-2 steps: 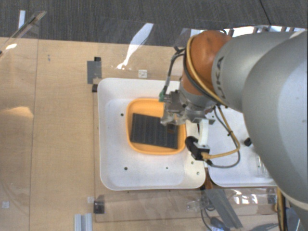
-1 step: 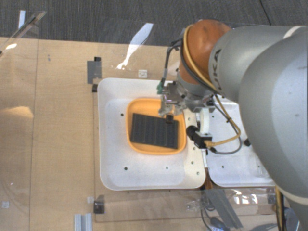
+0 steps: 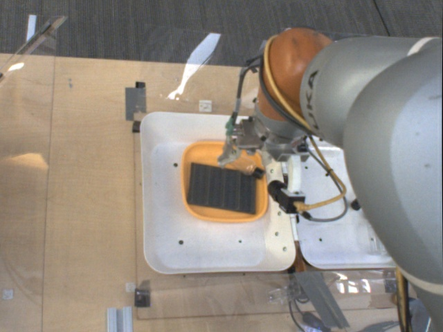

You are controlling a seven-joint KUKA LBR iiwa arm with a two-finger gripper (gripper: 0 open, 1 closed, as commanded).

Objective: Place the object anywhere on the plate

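Plate point(image 3: 201, 213): orange-yellow throughout, carrying a dark grey, near-black rectangular object point(image 3: 221, 188) marked with fine parallel ridges running across it. Both bins are plain white, the left bin point(image 3: 166, 241) dotted with a few small dark spots, the right bin point(image 3: 339, 247) likewise; the bench point(image 3: 69, 185) is pale tan wood-tone. Arm point(image 3: 387, 116): light grey casing with an orange band point(image 3: 294, 57), black and yellowish cables point(image 3: 325, 203) below it.

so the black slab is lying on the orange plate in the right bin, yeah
Not quite. The camera view shows the orange plate in the left bin, not the right one. The black slab does lie on it, with the gripper above the plate's far edge.
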